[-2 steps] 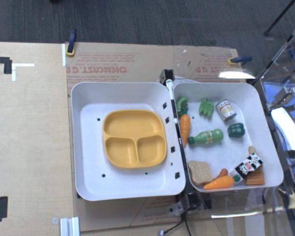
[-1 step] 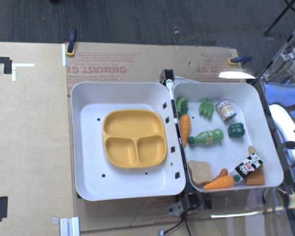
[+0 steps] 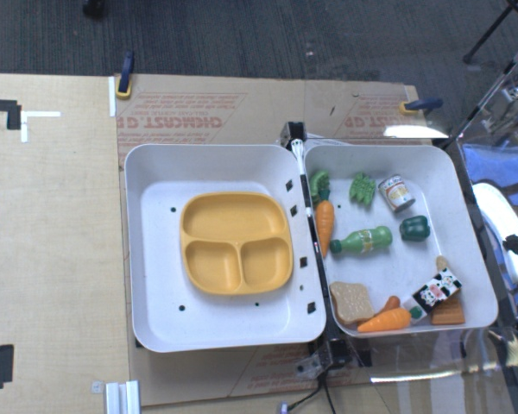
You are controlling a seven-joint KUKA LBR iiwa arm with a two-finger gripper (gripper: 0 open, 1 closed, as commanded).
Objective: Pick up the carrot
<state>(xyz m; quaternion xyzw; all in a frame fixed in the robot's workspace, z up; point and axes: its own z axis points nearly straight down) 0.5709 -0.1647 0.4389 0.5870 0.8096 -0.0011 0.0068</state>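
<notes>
I note a smooth, tapered orange carrot (image 3: 325, 224) along the right bin's (image 3: 375, 270) left wall, leafy end far. A second carrot (image 3: 385, 321) lies beside the bread slice (image 3: 351, 301).

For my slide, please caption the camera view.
Two white bins: yellow tray in the left, carrot among toy food in the right.

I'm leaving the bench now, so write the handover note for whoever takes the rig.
Gripper: its state cannot be told from the camera view.
Carrots: one with a green top lies against the left wall of the right bin, beside the green bottle. A second carrot lies at the front wall, next to the bread slice.
Left bin: yellow divided plate.
Done: nothing; both carrots lie in the bin.
Left: grasp and lift a carrot.
</notes>
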